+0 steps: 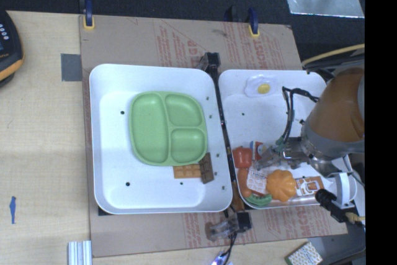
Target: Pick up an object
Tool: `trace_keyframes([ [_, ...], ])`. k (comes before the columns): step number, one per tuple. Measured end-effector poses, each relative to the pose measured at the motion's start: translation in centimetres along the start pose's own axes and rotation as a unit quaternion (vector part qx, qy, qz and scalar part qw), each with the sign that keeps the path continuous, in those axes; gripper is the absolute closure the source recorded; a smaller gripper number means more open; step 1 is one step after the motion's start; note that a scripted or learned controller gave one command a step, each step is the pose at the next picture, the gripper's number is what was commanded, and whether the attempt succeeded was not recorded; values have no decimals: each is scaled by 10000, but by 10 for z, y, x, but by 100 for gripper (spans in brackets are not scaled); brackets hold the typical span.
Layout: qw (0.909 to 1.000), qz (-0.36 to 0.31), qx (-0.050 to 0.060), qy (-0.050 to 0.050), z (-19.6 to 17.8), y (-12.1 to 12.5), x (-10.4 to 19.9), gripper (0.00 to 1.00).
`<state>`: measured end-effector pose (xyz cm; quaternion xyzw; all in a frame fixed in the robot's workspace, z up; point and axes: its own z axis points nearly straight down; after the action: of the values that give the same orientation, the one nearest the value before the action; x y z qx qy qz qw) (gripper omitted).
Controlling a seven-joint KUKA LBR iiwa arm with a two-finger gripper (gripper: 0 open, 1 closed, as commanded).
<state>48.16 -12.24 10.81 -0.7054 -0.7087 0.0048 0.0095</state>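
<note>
The arm's gripper (273, 157) is low in the right bin (239, 87), among the clutter at its near side — an orange piece (280, 185), a red block (242, 157), a white packet (256, 181) and something green (260, 200). Whether anything is caught I cannot tell; the grasping part is too blurred. Judging by this, the pick is not yet done — lifting remains. The left bin (108, 195) carries a green divided plate (167, 128) and a brown block (189, 171).
</note>
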Motion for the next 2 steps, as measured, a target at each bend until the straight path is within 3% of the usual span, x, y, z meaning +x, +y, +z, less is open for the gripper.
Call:
trace_keyframes([
  [1, 9998, 12, -178, -100, 8, 59, 5, 0],
  [2, 9998, -5, -162, -73, -1, 58, 8, 100],
])
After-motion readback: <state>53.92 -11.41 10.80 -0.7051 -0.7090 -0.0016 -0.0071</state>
